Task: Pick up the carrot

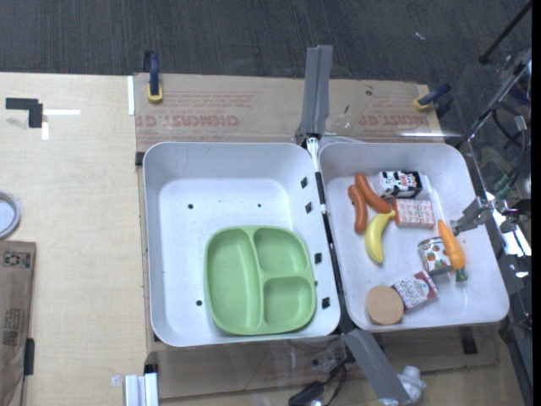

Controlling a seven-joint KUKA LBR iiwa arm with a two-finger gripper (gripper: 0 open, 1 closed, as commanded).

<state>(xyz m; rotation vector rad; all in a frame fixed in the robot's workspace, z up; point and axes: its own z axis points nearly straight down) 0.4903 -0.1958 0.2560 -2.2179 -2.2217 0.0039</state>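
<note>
Camera view: carrot (450, 244) lies near-vertical in right bin (473, 184); finger state unclear.

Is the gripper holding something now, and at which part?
It cannot be told: the gripper is close to the carrot, at its upper end, but a grasp is not clear.

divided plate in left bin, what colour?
Light green plate, seen in the camera view.

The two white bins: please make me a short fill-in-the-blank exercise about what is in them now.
1. The green plate lies in the ____ bin.
2. The carrot lies in the ____ bin.
3. The plate has ____ compartments.
4. The banana is ____ in colour.

Missing words: left; right; three; yellow
</note>
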